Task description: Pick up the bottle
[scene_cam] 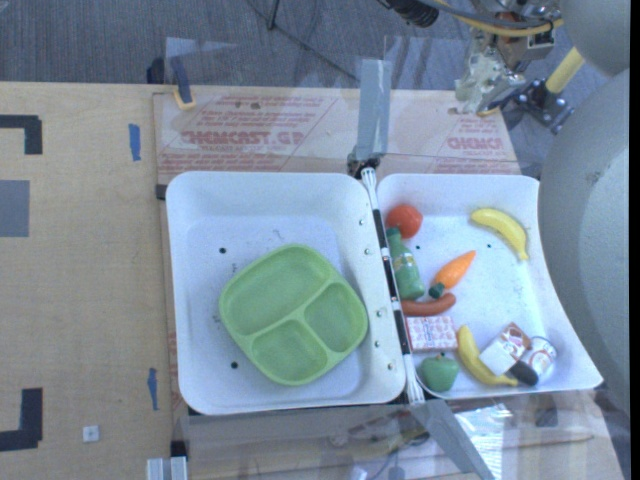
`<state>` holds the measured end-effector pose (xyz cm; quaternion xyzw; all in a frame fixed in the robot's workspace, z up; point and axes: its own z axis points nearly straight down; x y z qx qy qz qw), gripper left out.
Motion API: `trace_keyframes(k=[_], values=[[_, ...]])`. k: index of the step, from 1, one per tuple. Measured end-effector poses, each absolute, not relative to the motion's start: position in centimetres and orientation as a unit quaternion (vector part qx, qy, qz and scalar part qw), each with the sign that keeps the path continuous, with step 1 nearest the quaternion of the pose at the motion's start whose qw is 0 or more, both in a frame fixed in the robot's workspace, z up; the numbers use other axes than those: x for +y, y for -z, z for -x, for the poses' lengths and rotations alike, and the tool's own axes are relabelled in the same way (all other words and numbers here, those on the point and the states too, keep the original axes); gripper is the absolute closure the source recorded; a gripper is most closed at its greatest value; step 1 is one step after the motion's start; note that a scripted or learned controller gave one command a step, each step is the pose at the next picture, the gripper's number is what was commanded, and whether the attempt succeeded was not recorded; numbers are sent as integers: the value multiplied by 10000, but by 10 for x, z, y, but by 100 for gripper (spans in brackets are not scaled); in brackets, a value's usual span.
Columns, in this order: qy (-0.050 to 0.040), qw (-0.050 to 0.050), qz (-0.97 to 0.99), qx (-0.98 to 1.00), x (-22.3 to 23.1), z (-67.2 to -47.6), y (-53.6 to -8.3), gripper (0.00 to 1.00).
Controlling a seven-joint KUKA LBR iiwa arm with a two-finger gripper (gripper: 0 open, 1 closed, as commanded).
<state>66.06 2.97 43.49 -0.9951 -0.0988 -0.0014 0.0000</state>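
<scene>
Camera view puts the green divided plate point(292, 314) in the left bin point(200, 218), and I'll place everything else from that plate. Just right of it, past the ridge where the two bins meet, lies the green bottle point(406, 271), stretched along the left wall of the right bin point(530, 268). A red tomato point(404, 218) touches its far end and a red sausage point(428, 306) lies across near its other end. A little further right of the plate is a carrot point(455, 268), its dark tip just beside the bottle. Further on sit a small red-and-white box point(432, 333), a green apple point(438, 373), two bananas point(501, 229) and a white carton point(510, 351).

Well up and to the right of the plate, beyond the bins' far rims, I see the gripper point(484, 86) hanging over the cardboard. It has nothing in it; how wide it stands I cannot tell from this angle.

I judge the task barely begun: this is the approach step. The next move calls for bringing the gripper down over the bottle's middle, closing across its narrow width, with the wall, tomato and sausage crowding it
</scene>
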Motion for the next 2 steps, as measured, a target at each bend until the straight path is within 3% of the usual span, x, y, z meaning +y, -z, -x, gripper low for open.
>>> trace_keyframes(k=[1, 2], values=[[12, -2, 9951, -988, 30, -661, -435, 0], [-28, 9, 9904, -1382, 15, -625, -259, 0]])
